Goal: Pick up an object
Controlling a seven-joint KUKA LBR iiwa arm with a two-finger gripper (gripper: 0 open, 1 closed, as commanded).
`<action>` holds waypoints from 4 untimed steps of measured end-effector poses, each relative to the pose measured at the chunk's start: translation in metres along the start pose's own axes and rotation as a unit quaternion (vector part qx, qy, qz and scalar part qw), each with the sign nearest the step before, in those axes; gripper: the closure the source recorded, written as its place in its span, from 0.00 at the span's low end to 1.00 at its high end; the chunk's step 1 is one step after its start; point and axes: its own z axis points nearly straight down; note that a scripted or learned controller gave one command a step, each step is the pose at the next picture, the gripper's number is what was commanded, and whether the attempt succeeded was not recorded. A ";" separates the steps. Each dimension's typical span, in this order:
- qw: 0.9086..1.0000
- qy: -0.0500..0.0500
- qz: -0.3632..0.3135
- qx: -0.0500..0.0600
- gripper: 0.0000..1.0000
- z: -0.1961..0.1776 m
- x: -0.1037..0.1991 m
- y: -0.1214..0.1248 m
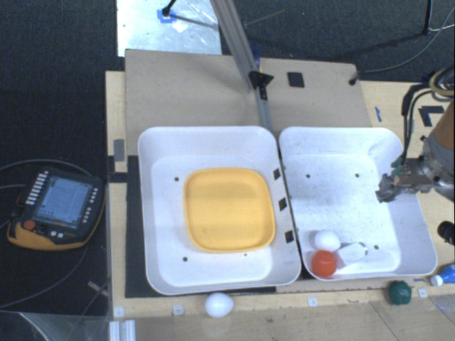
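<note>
- Step: approach. The gripper (387, 189) hangs over the right bin (370, 144), near its right wall, well apart from the objects; nothing shows between its fingers, and whether they are spread or closed cannot be told.
- Next move, as judged: travel toward the bin's near corner, then descend over one object. The cluster is tight and sits against the wall, so finger room looks scarce.
- Red ball (324, 263): round, smooth, matt; in the right bin's near-left corner.
- White ball (327, 241): round, glossy; touching the red ball, just behind it.
- White piece (353, 251): elongated, pale with a dark mark; shape unclear; beside both balls.
- Yellow plate (229, 209): square with rounded corners, shallow, plastic-looking; centred in the left bin (160, 190).
- White egg (219, 305): smooth ovoid; on the bench, outside the bins.
- Green ball (399, 292): dark, dull; on the bench by the right bin's corner.
</note>
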 end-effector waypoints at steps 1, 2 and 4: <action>1.000 0.000 0.000 0.000 1.00 0.009 0.046 0.010; 1.000 0.000 0.000 0.000 1.00 0.017 0.094 0.020; 1.000 0.000 0.000 0.000 1.00 0.025 0.192 0.033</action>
